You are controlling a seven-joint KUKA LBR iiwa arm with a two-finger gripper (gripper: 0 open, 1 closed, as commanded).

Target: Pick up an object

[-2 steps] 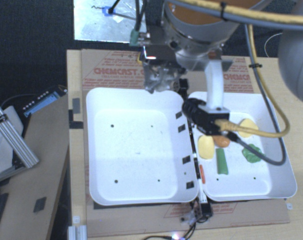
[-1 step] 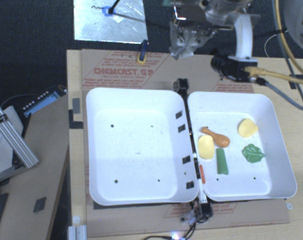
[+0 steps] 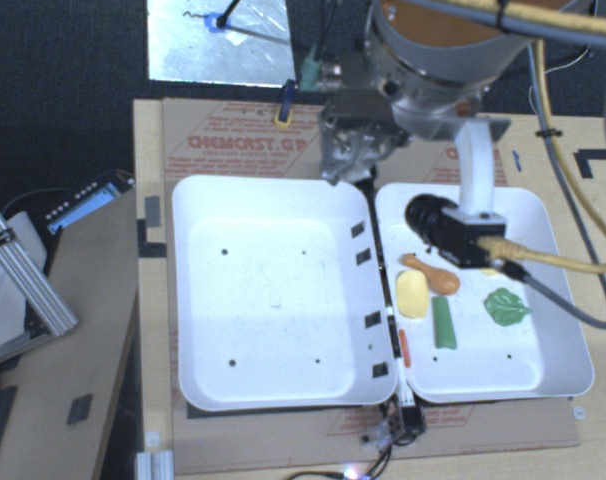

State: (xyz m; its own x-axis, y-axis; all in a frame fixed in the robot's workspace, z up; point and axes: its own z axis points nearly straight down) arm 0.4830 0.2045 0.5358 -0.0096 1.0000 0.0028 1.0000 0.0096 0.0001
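The right bin (image 3: 558, 268) holds several small objects. An orange spoon-shaped piece (image 3: 433, 273) lies beside a pale yellow lump (image 3: 412, 294). A green stick (image 3: 443, 321) lies just below them, with a green leaf-shaped piece (image 3: 506, 306) to its right. A thin red sliver (image 3: 405, 346) rests by the bin's left wall. My gripper (image 3: 351, 166) hangs over the far rim where the two bins meet, well behind all these objects. Nothing shows in it.
The left bin (image 3: 273, 288) sits beside the right one on a cardboard sheet (image 3: 233, 140). A black fitting (image 3: 441, 226) with a yellow cable (image 3: 553, 258) juts from the arm over the right bin's far half. A foil sheet (image 3: 218, 26) lies behind.
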